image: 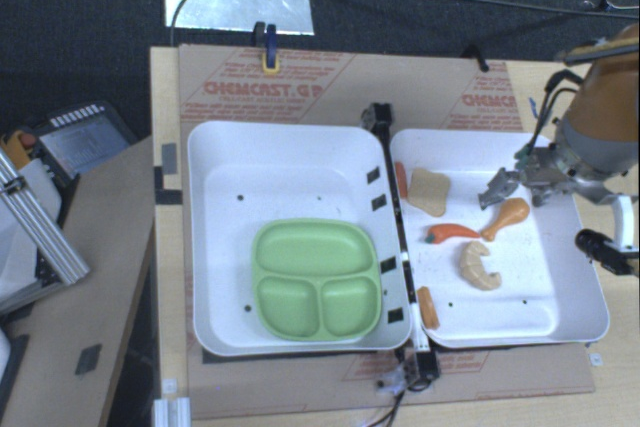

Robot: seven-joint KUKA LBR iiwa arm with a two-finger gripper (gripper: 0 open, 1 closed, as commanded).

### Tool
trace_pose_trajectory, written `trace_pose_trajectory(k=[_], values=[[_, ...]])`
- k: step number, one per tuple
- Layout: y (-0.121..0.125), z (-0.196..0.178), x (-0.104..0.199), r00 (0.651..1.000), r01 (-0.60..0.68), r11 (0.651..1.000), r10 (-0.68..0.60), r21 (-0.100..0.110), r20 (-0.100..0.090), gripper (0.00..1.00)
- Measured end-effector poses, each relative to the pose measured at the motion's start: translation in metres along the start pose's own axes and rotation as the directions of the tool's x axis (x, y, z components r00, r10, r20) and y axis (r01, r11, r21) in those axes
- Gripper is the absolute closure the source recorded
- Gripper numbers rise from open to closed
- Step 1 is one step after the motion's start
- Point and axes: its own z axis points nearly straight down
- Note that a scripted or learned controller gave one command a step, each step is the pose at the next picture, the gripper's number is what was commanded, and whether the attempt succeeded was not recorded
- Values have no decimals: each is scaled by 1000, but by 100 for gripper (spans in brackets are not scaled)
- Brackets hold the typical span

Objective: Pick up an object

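My gripper (503, 187) hangs over the right part of the right bin (570, 315), at the end of the grey arm with its orange band (610, 95). It is open, with nothing between its fingers. Just below it in the view lies an orange toy drumstick (506, 216). A red chili (452, 233) lies to the drumstick's left. A tan bread slice (429, 192) and a reddish sausage (401, 180) rest near the bin's left wall. A beige croissant (479, 267) sits in the middle, and a small orange piece (428, 307) lies at the front left.
The left bin (215, 215) holds a green divided plate (315, 277). A black divider with clips (392, 215) runs between the bins. A black part of the arm (605, 250) juts over the right bin's right rim. A side table with gear stands at the far left.
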Motion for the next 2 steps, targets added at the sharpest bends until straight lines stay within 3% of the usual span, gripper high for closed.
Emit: trace_pose_trajectory(k=[1, 2], values=[[1, 62, 0, 1000, 0, 1000, 0, -2, 1, 0], [2, 49, 0, 1000, 0, 1000, 0, -5, 2, 100]])
